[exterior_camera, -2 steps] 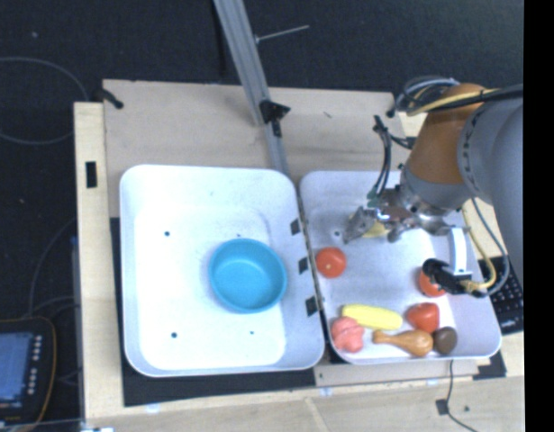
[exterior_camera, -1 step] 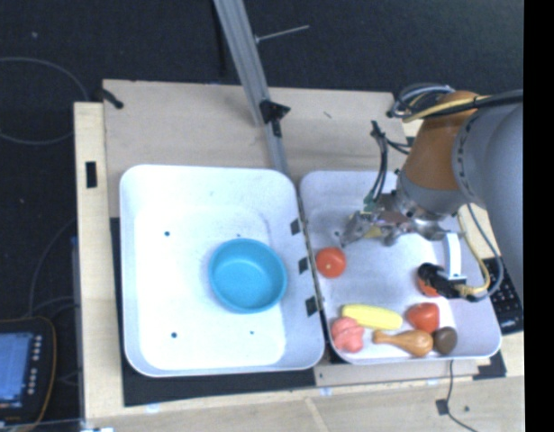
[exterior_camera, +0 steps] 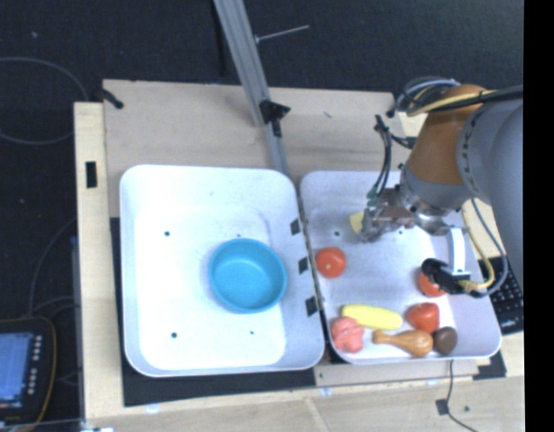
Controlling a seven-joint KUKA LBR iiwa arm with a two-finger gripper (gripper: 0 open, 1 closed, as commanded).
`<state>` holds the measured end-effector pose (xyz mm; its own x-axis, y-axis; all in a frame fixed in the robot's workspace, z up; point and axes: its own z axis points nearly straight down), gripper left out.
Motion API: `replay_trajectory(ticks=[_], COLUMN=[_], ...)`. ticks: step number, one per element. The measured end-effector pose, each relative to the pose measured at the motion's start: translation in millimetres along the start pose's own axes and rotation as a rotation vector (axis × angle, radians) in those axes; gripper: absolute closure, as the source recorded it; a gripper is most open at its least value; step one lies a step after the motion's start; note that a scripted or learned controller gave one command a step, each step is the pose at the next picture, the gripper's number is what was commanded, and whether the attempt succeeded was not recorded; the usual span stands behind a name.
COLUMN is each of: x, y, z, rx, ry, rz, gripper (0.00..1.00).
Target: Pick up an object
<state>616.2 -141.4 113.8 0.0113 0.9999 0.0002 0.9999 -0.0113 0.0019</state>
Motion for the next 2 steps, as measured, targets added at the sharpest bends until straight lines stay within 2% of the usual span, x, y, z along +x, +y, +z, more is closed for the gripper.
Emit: replay_trajectory(ticks=[2], x=[3.7], y=[1.6], z=[-120.4], rx=[-0.003], ry=[0.001], rz=[-0.015], gripper=[1.0])
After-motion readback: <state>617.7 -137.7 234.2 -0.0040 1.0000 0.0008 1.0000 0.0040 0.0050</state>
